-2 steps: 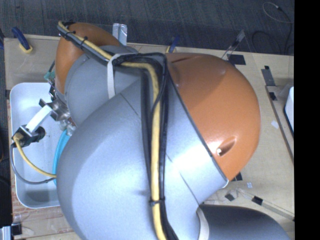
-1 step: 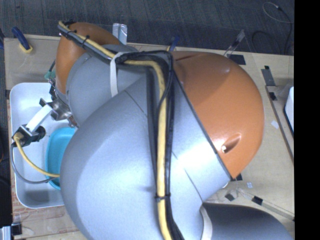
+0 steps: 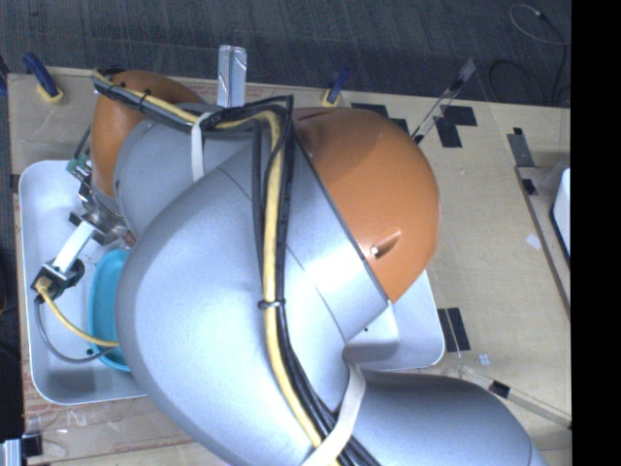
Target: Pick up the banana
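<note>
My grey arm (image 3: 281,289), with its orange band (image 3: 378,202), stretches across the view from the lower right and covers most of both bins. Its wrist end hangs over the back left part of the left bin (image 3: 34,202), and the gripper (image 3: 90,212) sits low there, largely hidden by the arm's own body. A light blue, rounded thing (image 3: 105,304) lies in the left bin just in front of the gripper, half covered by the arm.
A corner of the right bin (image 3: 422,343) shows under the arm. Blue clamps (image 3: 44,78) (image 3: 335,87) and a metal post (image 3: 231,71) stand on the bench's back edge. Bare bench with black tape marks (image 3: 456,124) lies to the right.
</note>
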Controlling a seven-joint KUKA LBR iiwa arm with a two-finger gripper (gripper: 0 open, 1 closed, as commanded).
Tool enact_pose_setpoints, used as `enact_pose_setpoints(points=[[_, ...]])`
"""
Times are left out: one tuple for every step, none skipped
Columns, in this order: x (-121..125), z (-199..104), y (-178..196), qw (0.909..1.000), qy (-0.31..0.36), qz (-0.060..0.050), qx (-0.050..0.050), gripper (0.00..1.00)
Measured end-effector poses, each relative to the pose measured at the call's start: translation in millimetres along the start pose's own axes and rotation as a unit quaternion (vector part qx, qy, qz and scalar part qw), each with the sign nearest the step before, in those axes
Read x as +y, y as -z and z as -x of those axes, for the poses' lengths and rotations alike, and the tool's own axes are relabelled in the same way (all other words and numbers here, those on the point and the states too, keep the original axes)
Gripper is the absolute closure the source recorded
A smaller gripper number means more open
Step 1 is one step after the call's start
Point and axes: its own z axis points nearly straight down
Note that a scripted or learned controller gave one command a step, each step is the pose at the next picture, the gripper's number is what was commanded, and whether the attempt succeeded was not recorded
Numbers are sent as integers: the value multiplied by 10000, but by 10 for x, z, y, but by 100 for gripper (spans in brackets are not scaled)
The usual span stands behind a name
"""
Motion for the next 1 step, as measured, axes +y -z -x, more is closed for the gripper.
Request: enact_pose_setpoints(points=[[136,-142,1159,9465,3228,26,11,0]])
